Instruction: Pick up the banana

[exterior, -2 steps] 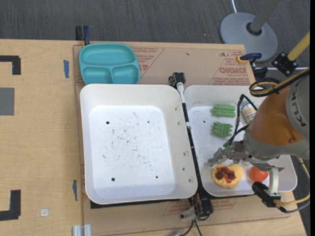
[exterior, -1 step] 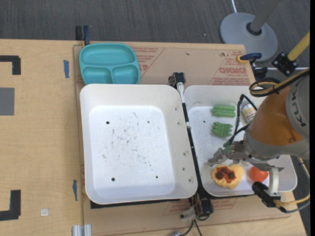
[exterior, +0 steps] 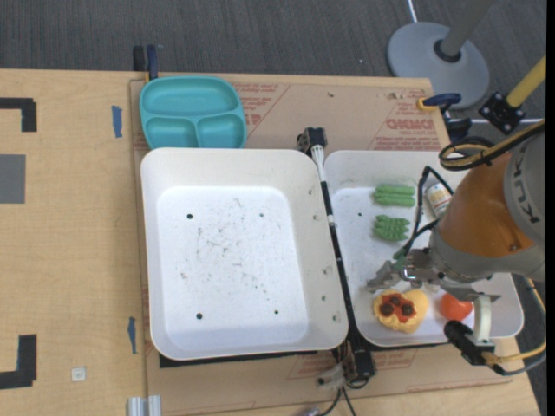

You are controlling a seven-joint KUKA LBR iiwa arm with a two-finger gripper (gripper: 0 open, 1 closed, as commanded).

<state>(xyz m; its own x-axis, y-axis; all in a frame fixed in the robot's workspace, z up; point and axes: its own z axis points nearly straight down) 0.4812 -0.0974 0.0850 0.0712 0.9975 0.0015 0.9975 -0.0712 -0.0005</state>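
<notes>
My gripper (exterior: 395,276) hangs low over the front middle of the right bin (exterior: 354,224), just above a yellow round toy food with red spots (exterior: 401,312). The orange wrist and grey arm (exterior: 486,224) cover the right side of that bin and hide whatever lies beneath. An orange-red piece (exterior: 455,305) peeks out beside the yellow one. Two green bean-like toys (exterior: 395,195) (exterior: 391,227) lie further back in the same bin. I see nothing held by the gripper.
The left bin (exterior: 234,250) is a broad white tray with scuff marks. A teal divided plate (exterior: 192,111) sits behind it. A small jar-like item (exterior: 438,199) lies at the arm's edge. Cables (exterior: 347,375) trail off the bench front.
</notes>
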